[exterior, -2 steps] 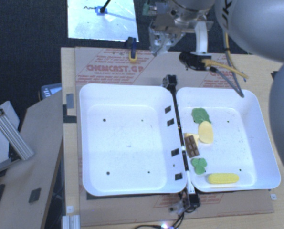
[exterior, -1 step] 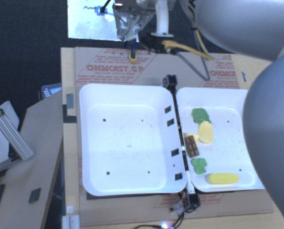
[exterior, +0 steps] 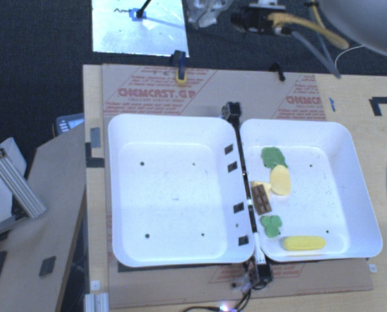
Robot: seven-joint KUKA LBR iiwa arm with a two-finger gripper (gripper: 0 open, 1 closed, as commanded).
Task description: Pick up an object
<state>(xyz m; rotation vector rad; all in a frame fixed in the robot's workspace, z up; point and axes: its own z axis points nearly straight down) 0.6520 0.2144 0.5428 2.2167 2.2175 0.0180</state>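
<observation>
The right bin (exterior: 349,174) holds several small items along its left side. A green leafy piece (exterior: 273,156) lies farthest back, with a pale yellow rounded piece (exterior: 280,181) just in front of it. A brown chocolate bar (exterior: 261,199) rests against the bin's left wall. Nearer the front lie a small green piece (exterior: 271,224) and a yellow corn cob (exterior: 304,243). The gripper (exterior: 206,5) hangs at the top of the camera view, far behind both bins and well away from the items.
The left bin (exterior: 173,187) sits beside the right one, joined by a black clipped divider (exterior: 242,181). Both stand on a cardboard sheet (exterior: 154,93). A shiny metal plate (exterior: 138,18) lies behind, and cables (exterior: 304,25) run at the top right.
</observation>
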